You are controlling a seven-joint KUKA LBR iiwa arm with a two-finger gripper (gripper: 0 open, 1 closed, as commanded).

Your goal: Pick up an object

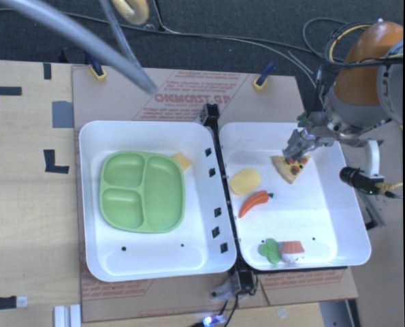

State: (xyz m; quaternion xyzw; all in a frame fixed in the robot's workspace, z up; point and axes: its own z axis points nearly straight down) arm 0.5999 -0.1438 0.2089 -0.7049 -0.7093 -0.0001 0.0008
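Touching, seemingly: tool (298, 148), pizza slice (290, 168).

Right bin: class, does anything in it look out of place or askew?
Nothing is spilled or damaged. The pizza slice lies tilted near the bin's far wall, under the gripper. The yellow piece, carrot and broccoli lie loosely scattered.

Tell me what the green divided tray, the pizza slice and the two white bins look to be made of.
Green tray: probably moulded plastic, matte, one even colour with soft rounded compartment edges. Pizza slice: likely a plastic or rubber toy, judging by its flat tan wedge with painted-looking red dots; too small to be sure. White bins: apparently smooth, slightly glossy plastic, with thin rounded rims.
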